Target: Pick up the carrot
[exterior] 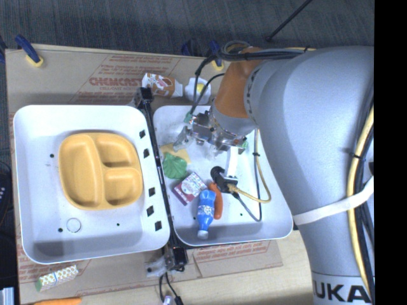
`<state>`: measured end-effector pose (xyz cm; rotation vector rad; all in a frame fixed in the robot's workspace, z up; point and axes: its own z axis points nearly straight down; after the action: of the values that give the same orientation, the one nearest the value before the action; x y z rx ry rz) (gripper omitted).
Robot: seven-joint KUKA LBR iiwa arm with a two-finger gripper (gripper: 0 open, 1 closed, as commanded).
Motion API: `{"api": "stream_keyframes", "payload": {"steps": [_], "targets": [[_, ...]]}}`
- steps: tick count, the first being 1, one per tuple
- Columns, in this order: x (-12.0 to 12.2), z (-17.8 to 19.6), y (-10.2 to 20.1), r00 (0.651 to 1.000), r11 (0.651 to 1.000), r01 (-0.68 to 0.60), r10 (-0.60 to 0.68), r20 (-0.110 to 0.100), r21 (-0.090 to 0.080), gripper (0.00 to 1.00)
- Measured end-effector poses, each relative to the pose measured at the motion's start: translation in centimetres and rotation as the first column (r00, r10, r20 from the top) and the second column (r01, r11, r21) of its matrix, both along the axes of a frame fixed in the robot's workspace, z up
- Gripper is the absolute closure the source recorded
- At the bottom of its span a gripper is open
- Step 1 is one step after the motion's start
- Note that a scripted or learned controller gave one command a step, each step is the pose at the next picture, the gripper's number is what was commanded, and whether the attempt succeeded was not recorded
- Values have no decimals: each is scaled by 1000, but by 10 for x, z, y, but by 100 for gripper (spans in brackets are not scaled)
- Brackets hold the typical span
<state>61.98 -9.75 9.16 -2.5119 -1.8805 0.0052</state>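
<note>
Bins: 2 | left bin (25, 170): 1 yellow tray (100, 169) | right bin (267, 224): 1 carrot (218, 204) beside 1 blue bottle (205, 212), 1 green item (175, 166), 1 packet (190, 187) | gripper (205, 132): over right bin, grip state indeterminable

Overhead slanted view onto both white bins (25, 170)

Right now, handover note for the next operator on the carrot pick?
Gripper: over the upper part of the right bin, nothing visibly held.
Carrot: lying in the right bin's lower part, beside the blue bottle, under a black and yellow cable.
Left bin holds a yellow divided tray.
Done: nothing; carrot not lifted.
Left: descend on carrot, grasp, lift.
</note>
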Motion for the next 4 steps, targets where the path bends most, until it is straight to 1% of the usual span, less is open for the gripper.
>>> {"api": "stream_keyframes", "payload": {"steps": [1,2,3,4], "targets": [[37,101,28,983,983,-184,184,3,0,0],[36,0,7,902,902,-431,431,1,2,0],[-4,0,1,958,958,-287,287,0,2,0],[-3,10,2,957,957,-291,291,-2,2,100]]}}
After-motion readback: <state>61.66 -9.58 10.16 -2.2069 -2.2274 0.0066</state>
